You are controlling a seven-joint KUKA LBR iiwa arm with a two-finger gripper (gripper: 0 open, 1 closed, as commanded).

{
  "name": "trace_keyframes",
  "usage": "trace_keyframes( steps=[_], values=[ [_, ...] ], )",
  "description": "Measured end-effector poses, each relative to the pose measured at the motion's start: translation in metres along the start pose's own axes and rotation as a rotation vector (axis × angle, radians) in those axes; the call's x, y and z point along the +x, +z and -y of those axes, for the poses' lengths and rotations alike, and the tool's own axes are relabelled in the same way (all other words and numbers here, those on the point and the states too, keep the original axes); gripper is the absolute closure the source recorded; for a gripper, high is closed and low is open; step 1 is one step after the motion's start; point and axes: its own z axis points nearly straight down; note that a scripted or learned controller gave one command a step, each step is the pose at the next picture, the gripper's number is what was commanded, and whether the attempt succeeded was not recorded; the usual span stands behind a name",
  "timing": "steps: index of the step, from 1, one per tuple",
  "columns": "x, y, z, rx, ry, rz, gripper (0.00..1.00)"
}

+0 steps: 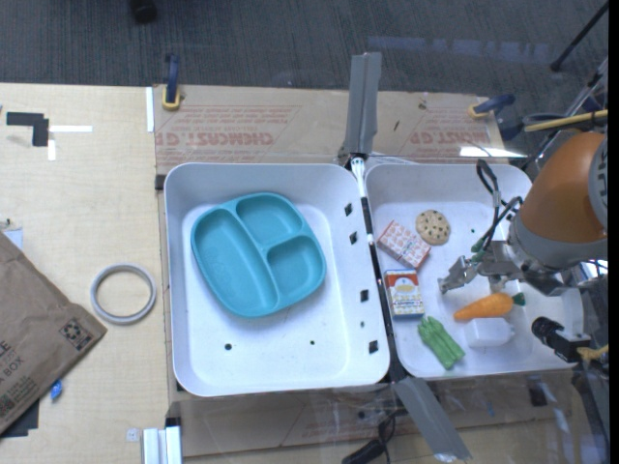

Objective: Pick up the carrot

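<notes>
The gripper is hanging low in the right bin, its metal fingertips pointing left and sitting just up-left of the carrot. Whether the fingers are parted or closed is not resolvable here; the tip reads as a tangle of grey metal and cable. Nothing is showing between the fingers, so no grasp is being recorded.

The carrot is lying on its side near the right end of that bin, orange body with a small green tip at the right, long axis running roughly left to right with a slight upward tilt to the right. It is lying just above a white block, apparently touching or nearly so.

Handling judgement: it is looking like a toy carrot, so probably light and rigid, with a smooth tapered surface that may be slippery and could squirt out of a pinch near the thin end. Taking hold across the thicker middle, fingers closing perpendicular to the long axis, is looking safest. The white block below is crowding one finger's landing spot.

Further out: green beans lower left of the carrot, a small carton, a pink wafer pack, a cookie. The left bin is holding a blue divided plate.
</notes>
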Motion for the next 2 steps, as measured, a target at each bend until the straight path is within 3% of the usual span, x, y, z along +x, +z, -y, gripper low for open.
trace_keyframes(
  steps=[1,2],
  values=[
    [-0.035,0.0,0.032,0.002,0.323,-0.001,0.0],
    [-0.051,0.0,0.043,0.001,0.459,-0.013,0.0]
  ],
)
